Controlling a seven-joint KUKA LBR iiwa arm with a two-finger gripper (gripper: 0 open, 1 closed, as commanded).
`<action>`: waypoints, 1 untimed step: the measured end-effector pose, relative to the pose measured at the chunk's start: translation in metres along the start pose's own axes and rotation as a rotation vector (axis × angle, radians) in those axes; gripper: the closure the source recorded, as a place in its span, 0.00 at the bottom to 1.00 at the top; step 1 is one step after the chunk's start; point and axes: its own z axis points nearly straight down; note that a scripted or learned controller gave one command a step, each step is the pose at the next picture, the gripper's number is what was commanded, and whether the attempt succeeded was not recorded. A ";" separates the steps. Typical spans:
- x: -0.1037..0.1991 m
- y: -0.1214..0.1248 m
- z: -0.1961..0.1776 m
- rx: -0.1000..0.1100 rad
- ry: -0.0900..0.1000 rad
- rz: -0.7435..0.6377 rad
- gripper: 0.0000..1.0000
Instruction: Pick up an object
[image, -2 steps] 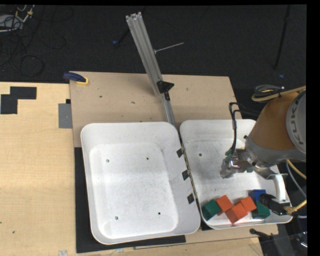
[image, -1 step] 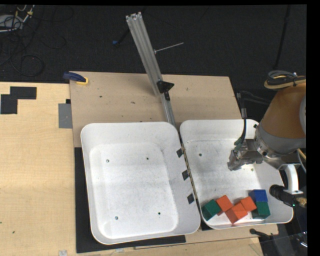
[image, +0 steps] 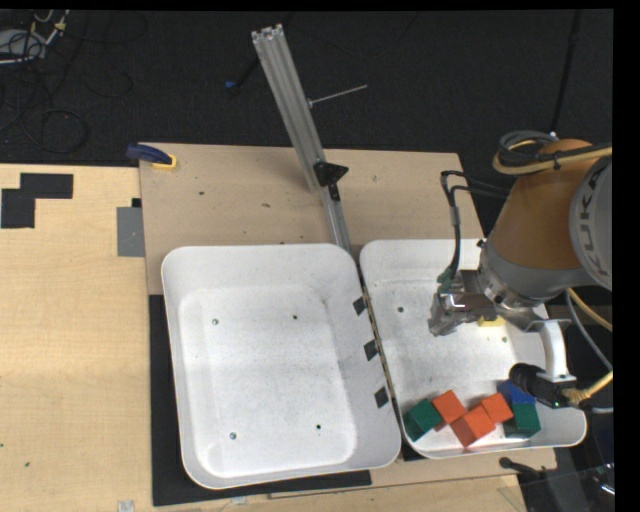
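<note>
From above, the arm (image: 545, 235) is reaching in from the right, its pincer (image: 447, 312) hanging over the middle of the right bin (image: 410, 270); whether it is spread or pressed together I cannot tell, and nothing is showing between its tips. The blocks are lying clustered in that bin's near corner: green (image: 423, 417), orange (image: 449, 405), red (image: 473, 427), orange (image: 496, 408), blue (image: 518, 394). The left bin (image: 200, 270) is sitting beside it on the desk (image: 70, 330).

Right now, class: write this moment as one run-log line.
arm: over right bin | blocks: clustered at its near edge | left bin: beside it | pick: not done
</note>
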 end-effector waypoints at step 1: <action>0.052 0.001 -0.013 0.000 0.000 -0.001 1.00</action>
